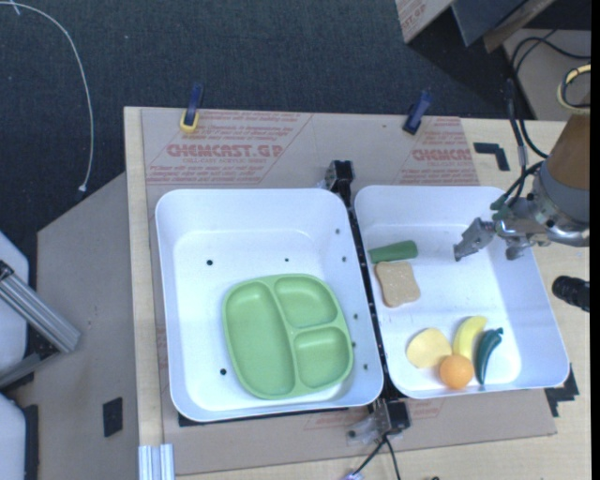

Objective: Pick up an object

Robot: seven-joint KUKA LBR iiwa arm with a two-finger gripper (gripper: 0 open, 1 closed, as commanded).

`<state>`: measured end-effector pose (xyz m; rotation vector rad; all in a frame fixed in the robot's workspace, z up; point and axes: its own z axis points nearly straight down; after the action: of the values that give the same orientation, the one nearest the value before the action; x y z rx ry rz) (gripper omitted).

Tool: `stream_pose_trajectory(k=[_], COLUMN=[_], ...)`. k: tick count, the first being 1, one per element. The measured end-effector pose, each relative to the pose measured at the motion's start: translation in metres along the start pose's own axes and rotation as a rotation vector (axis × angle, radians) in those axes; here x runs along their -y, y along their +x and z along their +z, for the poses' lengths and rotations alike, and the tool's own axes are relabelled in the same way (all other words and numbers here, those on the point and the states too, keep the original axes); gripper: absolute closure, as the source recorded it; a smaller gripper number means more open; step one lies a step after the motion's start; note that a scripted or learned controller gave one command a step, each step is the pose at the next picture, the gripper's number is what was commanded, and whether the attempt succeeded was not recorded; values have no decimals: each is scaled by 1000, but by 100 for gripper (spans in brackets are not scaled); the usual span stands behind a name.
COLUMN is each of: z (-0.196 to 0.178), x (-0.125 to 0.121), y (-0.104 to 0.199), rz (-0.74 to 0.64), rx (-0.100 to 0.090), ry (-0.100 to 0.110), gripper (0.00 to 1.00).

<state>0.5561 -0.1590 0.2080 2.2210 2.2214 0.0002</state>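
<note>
One slim green cucumber [392,251] lies flat beside tan bread [397,283]

Dark grey-blue carpet floor [281,52] across top and left of frame. Thin white cable [86,103] curving at upper left. Cardboard box [427,14] at top right. Aluminium rail [37,305] at left edge. Light even, soft shadows.

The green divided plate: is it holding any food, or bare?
Bare. The green divided plate shows all three sections clean; it sits in the left bin.
</note>
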Motion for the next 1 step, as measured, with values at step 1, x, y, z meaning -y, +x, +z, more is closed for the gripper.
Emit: stream_pose_trajectory(k=[1], z=[50], x=[-3], y=[-9], rz=[0], rx=[-1], ry=[3], gripper=[0])
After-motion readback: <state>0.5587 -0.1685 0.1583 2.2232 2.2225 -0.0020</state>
